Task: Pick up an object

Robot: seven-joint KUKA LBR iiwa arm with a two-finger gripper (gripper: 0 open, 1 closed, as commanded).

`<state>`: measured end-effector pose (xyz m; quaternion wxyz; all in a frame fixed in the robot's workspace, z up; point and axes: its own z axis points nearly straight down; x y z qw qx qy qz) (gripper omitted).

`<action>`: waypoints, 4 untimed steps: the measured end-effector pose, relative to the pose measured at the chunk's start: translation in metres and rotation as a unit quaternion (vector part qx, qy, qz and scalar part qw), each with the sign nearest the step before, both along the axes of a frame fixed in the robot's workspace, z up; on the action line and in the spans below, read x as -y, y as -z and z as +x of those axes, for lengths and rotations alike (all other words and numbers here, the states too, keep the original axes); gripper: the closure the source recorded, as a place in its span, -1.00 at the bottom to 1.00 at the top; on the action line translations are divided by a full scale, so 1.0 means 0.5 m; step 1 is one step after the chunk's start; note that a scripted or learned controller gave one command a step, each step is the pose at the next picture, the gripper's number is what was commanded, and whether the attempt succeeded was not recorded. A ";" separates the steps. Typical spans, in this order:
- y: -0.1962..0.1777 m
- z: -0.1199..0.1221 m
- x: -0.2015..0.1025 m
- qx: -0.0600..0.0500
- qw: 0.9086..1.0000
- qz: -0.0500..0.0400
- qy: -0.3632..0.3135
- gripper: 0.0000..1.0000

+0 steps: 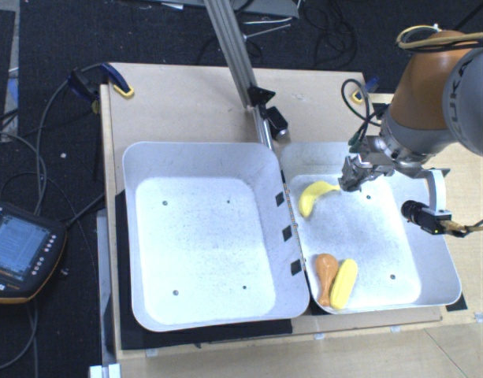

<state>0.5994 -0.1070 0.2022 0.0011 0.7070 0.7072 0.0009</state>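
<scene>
A yellow banana-shaped object (314,196) lies in the right bin (430,286), near its back left corner. My gripper (351,178) hangs just to the right of the banana's upper tip, close above the bin floor. Nothing shows between its fingers. At the bin's front lie an orange drumstick-shaped piece (326,276) and a yellow oblong piece (343,283), side by side and touching.
The left bin (146,211) stands beside the right one, sharing a raised divider (290,227). A slanted metal post (237,53) rises behind the bins. A black fitting on a white bracket (424,213) juts from the arm over the right bin.
</scene>
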 end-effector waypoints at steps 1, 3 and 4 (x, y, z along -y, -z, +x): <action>-0.009 -0.045 -0.096 -0.001 1.000 0.001 -0.002 1.00; -0.041 -0.089 -0.326 -0.001 1.000 0.001 -0.003 1.00; -0.059 -0.132 -0.406 -0.001 1.000 0.001 -0.002 1.00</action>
